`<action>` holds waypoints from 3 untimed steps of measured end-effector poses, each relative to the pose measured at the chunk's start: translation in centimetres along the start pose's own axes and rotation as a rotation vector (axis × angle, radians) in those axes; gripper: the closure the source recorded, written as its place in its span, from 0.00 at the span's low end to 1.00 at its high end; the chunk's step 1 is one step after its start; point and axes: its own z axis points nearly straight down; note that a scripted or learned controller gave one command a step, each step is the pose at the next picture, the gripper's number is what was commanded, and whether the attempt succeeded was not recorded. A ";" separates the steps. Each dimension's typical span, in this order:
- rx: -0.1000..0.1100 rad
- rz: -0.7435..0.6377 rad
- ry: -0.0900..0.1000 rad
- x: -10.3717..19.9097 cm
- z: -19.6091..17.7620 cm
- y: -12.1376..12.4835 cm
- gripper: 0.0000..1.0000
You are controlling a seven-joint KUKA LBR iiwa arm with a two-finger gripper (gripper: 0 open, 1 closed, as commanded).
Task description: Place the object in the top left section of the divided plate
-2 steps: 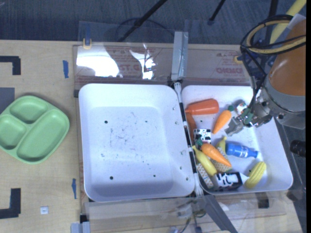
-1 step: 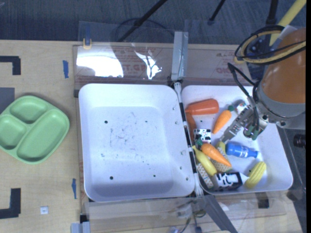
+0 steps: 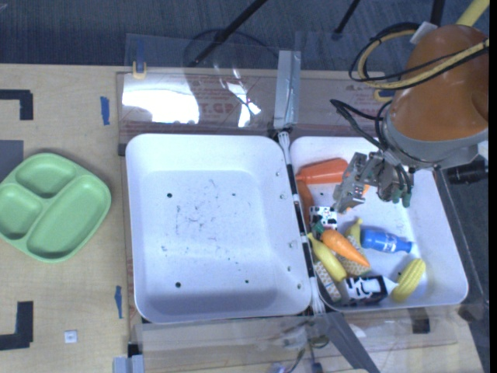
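Jaws (image 3: 351, 195) above cluttered right bin (image 3: 446, 243)

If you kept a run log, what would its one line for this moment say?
gripper: above right bin, nothing seen held | toys: in right bin | green divided plate: left of bins, nothing placed | stage: before pick

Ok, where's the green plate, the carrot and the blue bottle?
green divided plate (image 3: 53, 206): camera view, on the ridge between its sections.
carrot (image 3: 340, 243): camera view, on the middle of its orange body.
blue bottle (image 3: 384, 242): camera view, on the middle of its blue side.
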 end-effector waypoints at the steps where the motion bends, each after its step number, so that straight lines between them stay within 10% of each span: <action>1: -0.001 -0.290 0.003 -2.4 5.9 4.0 1.00; 2: -0.003 -0.588 -0.002 -1.9 1.3 11.2 1.00; 3: -0.002 -0.846 0.003 0.4 7.1 8.7 1.00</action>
